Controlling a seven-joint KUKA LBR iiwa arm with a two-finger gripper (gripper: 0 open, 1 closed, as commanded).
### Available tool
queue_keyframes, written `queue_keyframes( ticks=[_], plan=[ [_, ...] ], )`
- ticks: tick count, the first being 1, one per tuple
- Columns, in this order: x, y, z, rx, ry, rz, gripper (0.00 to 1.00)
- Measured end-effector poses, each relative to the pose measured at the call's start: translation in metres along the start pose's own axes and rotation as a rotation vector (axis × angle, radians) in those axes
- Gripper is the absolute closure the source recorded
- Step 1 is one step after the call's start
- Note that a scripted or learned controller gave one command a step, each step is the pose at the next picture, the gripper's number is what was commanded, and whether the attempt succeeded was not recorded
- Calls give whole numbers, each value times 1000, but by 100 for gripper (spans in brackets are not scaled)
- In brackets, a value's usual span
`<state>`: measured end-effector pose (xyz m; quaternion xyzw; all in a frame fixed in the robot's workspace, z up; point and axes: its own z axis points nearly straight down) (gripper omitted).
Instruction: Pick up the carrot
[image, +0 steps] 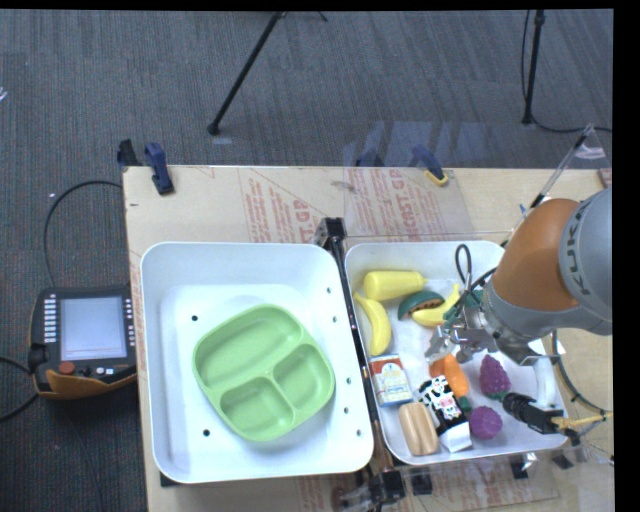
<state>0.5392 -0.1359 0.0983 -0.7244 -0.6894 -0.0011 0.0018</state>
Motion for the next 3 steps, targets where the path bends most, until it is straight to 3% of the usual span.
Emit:
queue_keyframes(
  ticks=[1, 2, 3],
  plan=[
    [45, -2, -54, -1, -1, -88, 100],
    [19, 73, 14, 7, -2, 61, 100],
    [-54, 36, 10, 1, -3, -409, 100]
  ],
)
